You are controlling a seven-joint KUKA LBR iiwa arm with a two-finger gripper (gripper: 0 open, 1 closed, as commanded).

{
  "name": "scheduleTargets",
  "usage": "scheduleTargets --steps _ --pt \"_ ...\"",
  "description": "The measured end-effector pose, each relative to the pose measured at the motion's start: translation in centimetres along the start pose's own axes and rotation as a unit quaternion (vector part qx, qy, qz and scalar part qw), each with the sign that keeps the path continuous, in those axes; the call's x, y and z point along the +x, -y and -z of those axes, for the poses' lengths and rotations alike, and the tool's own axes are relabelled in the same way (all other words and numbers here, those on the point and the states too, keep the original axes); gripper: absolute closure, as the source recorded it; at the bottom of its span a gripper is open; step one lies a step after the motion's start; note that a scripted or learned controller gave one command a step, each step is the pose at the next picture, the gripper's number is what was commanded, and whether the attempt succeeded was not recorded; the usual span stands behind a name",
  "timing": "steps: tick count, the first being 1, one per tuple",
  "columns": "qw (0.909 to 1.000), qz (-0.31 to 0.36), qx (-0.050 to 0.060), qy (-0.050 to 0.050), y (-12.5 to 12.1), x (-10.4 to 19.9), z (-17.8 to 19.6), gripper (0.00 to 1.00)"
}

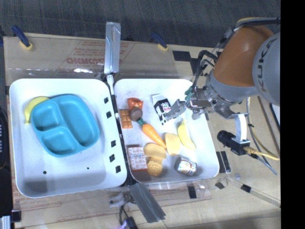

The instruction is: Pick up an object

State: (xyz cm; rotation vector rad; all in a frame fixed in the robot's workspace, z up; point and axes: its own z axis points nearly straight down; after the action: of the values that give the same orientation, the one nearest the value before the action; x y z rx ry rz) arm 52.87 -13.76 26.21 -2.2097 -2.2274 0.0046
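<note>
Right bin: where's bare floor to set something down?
Right bin: bare along the far wall, above the carrot; its near half is crowded. Left bin: bare strip nearer than the blue tray.

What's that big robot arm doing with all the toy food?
The arm reaches in over the right bin, which holds toy food like a carrot, a banana and a can. Its gripper hovers near a small card. It holds nothing yet. The left bin has a blue tray.

Grey arm [248,61] from the right, end effector [172,109] low.
</note>
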Motion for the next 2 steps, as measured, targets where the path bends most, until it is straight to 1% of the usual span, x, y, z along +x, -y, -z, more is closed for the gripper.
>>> scheduleTargets --steps 1,2 --pt "0.9981 0.061 0.001 0.000 -1.4 4.4 -16.9 0.00" --pt "0.9981 0.062 0.000 0.000 -1.4 4.2 -15.8 1.00"
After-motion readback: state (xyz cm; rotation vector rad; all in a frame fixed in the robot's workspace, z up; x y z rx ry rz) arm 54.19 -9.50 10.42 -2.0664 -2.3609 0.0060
